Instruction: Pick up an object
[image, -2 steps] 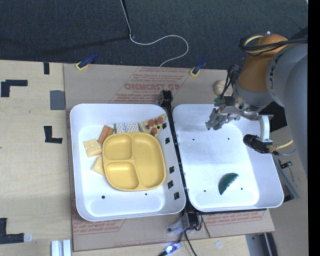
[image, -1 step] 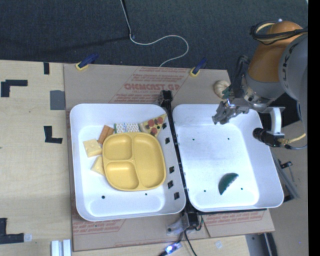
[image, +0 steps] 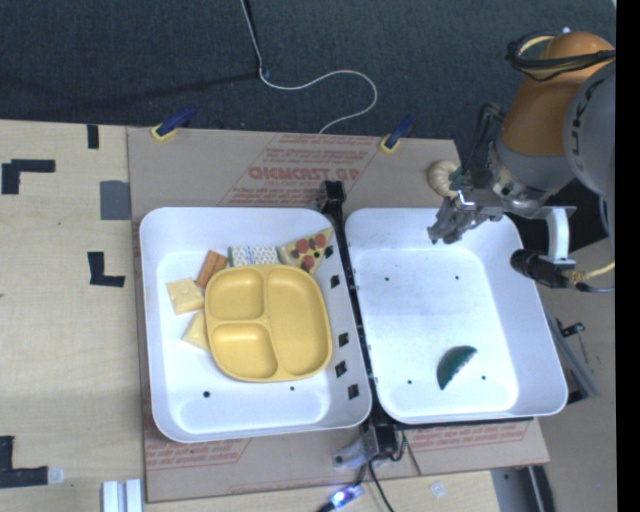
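Dark carpet behind the bench; cardboard sheet (image: 300, 165) under two white bins. Left bin (image: 165, 300) holds a yellow divided plate (image: 268, 322) lying on top of flat snack-like pieces: tan crackers (image: 186, 296) at its left edge, an orange piece (image: 211, 266) and a pizza-slice shape (image: 308, 248) at its upper edge. Right bin (image: 520, 330) holds one dark green leaf-shaped object (image: 457, 364) near the front right, lying flat, well apart from everything else. Gripper (image: 445, 228) hangs over the right bin's back right corner, far from the green object, nothing between its fingers; fingers look close together but I cannot tell for sure. White cable (image: 320, 82) loops on the carpet.
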